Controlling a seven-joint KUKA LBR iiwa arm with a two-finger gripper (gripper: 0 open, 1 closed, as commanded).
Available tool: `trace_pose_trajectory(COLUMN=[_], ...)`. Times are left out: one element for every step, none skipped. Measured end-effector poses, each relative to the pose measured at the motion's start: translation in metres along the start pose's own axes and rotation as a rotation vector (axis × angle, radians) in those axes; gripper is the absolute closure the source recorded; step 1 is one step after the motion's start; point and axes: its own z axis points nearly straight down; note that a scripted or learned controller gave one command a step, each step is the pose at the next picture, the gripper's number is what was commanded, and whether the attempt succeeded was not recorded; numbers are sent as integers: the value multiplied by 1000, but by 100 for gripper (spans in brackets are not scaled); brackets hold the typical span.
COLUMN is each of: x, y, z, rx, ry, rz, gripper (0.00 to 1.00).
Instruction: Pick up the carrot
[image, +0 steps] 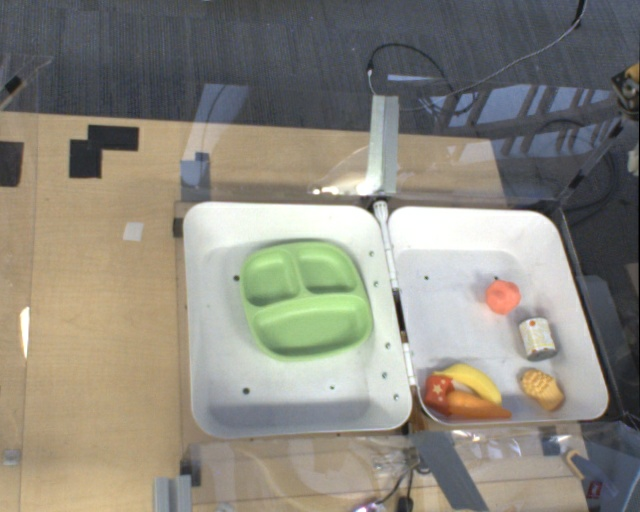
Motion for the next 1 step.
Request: trace_pose_trajectory(x=[-28], y=[-20], z=[46], rx=[-4], ry=[5], rz=[-248], gripper=[100])
